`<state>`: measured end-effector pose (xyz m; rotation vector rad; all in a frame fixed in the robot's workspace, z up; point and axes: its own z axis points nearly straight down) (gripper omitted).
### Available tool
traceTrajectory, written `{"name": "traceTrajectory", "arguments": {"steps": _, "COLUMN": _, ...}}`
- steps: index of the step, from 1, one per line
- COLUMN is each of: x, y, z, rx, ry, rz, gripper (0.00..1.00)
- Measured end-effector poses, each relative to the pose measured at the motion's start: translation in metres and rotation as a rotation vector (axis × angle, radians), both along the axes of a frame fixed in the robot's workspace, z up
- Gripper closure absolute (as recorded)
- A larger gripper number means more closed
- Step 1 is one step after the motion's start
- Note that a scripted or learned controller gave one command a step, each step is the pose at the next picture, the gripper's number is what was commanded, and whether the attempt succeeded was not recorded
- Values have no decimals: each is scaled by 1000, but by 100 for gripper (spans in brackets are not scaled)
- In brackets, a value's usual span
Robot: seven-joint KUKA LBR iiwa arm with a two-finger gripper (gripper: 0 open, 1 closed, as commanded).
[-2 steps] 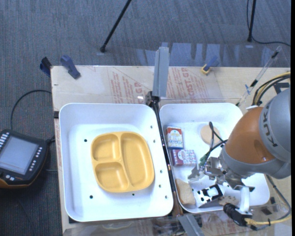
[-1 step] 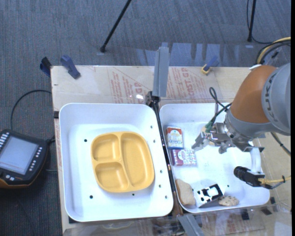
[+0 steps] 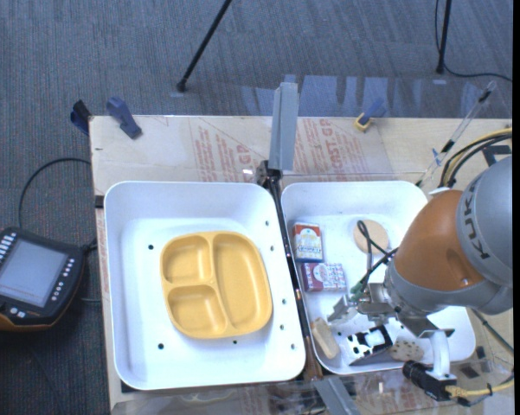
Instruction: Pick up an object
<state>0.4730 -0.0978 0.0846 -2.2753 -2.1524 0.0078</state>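
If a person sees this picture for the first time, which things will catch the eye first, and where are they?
The yellow divided tray draws the eye first; it lies alone in the middle of the left bin. Next comes the grey arm with its orange band, reaching in from the right over the right bin, where two small boxes lie near the left wall. A black handheld controller sits on the floor at the far left.

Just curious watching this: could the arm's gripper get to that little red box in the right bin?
Probably yes. The red box lies flat and uncovered, and the gripper hangs over the same bin, close by.
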Motion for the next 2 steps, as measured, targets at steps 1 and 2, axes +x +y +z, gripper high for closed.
{"name": "traceTrajectory", "arguments": {"steps": 1, "x": 58, "y": 29, "z": 104, "rx": -2, "ry": -13, "rz": 116, "gripper": 0}}
{"name": "traceTrajectory", "arguments": {"steps": 2, "x": 89, "y": 15, "z": 23, "rx": -1, "ry": 2, "rz": 61, "gripper": 0}}
